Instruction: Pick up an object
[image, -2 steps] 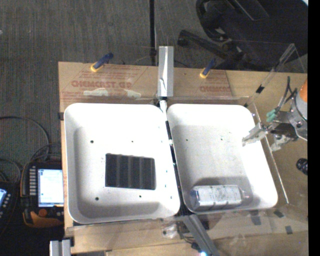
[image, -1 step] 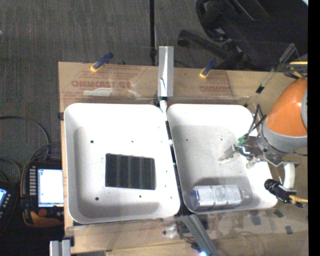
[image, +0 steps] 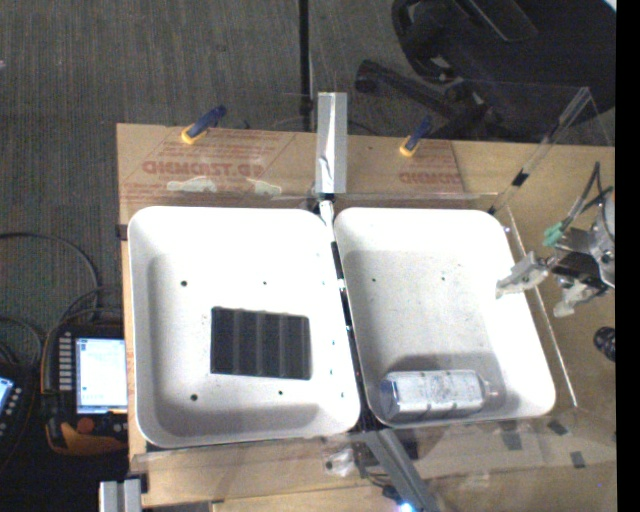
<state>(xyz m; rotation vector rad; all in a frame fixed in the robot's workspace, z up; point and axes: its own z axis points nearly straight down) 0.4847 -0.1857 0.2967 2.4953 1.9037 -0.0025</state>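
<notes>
Spanned most of the counter (image: 140, 165): two white bins side by side, the left bin (image: 160, 250) with a dark ribbed rectangular block (image: 260, 343) flat on its floor, the right bin (image: 450, 240) with a clear plastic bottle (image: 440, 391) on its side along the near wall. Hung at the right bin's far right rim, well apart from the bottle and up-right of it: the gripper (image: 540, 272), nothing seen held; jaws too small and cluttered to tell whether apart or together.

2 bins sit side by side on the bench (image: 150, 150). The left bin (image: 150, 300) holds a ridged flat pad (image: 260, 343) near its middle. In the right bin (image: 440, 270), a bottle (image: 435, 392) lies on its side along the front wall. The gripper (image: 545, 280) hangs at that bin's right rim.
</notes>
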